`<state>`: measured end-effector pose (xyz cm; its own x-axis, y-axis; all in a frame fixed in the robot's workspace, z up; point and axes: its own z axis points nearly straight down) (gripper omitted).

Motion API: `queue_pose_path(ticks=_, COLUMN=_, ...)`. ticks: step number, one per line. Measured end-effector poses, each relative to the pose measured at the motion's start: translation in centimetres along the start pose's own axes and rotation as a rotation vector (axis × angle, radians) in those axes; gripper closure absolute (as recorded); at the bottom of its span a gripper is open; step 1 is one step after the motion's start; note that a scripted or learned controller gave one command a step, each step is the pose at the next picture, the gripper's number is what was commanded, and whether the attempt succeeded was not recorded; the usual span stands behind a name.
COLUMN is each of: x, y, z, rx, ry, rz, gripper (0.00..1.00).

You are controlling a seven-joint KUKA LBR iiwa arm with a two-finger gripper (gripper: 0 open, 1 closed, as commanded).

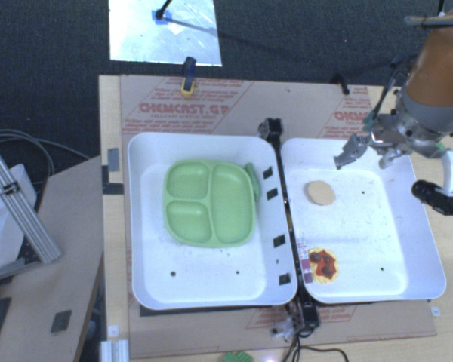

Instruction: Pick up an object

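A pale green divided tray point(210, 204) lay in the left white bin point(147, 277), while the right white bin point(408, 274) carried a tan round cookie point(321, 193) and a small packet point(322, 264) printed in red, black and yellow. The arm point(438, 74) showed grey with an orange band. The tan surface point(234, 104) bore red lettering; a silvery sheet point(162, 21) lay on dark carpet point(45, 66).

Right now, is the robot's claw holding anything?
No. The gripper hangs open above the right bin, with nothing between its fingers; the tan cookie lies below.
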<state>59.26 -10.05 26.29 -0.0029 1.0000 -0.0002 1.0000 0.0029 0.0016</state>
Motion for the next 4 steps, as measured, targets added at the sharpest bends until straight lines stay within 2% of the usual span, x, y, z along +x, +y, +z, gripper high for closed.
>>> queue_pose_path(ticks=1, x=2.9, y=1.8, z=4.8, rx=0.002, ry=0.001, rz=-0.004, gripper=0.0)
queue_pose_path(ticks=2, x=-0.7, y=2.4, z=9.0, rx=0.002, ry=-0.001, rz=0.004, gripper=0.0)
queue_pose_path(ticks=3, x=-0.3, y=3.1, z=18.4, rx=0.006, ry=0.001, rz=0.0, gripper=0.0)
queue_pose_path(ticks=4, x=-0.4, y=3.4, z=16.7, rx=-0.005, ry=0.0, rz=0.001, gripper=1.0)
